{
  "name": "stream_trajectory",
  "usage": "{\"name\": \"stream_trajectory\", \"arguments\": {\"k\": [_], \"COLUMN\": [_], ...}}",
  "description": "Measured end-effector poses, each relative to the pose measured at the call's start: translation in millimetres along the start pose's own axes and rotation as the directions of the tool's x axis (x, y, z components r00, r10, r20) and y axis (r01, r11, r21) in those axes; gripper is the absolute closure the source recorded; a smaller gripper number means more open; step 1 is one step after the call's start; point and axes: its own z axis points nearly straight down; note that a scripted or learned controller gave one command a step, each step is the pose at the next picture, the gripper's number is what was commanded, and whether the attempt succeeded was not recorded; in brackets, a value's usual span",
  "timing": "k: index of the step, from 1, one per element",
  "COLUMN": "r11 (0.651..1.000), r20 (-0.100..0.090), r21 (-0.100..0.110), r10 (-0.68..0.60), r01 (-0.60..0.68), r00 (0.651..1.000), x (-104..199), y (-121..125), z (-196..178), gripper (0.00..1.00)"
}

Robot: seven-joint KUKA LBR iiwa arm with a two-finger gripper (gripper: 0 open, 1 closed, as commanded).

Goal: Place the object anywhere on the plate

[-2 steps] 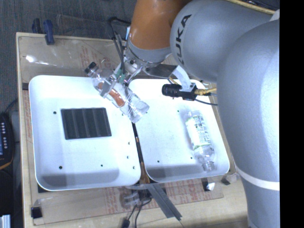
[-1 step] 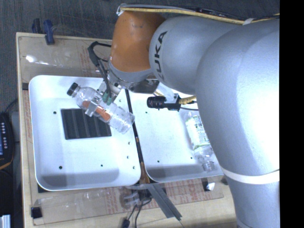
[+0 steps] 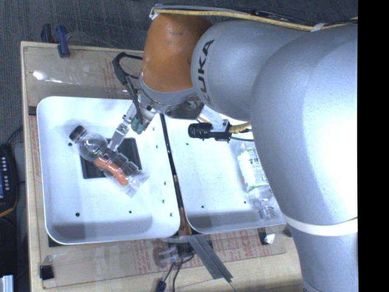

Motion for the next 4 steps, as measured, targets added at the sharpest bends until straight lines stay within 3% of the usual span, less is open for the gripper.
{"name": "stream_trajectory", "arguments": {"k": [1, 2, 3, 4], "r11": [0.999, 0.965, 0.965, 0.935], "r20": [0.003, 0.000, 0.000, 0.001], "r21": [-0.003, -0.001, -0.001, -0.004], "r10": [0.044, 0.261, 0.261, 0.355], "r01": [-0.044, -0.261, -0.261, -0.355], "r00": [0.999, 0.965, 0.965, 0.935], "x": [9, 35, 35, -15], "y": [19, 65, 65, 31], "z": [-3, 100, 100, -2], "gripper": [0.00, 0.00, 0.00, 0.00]}}
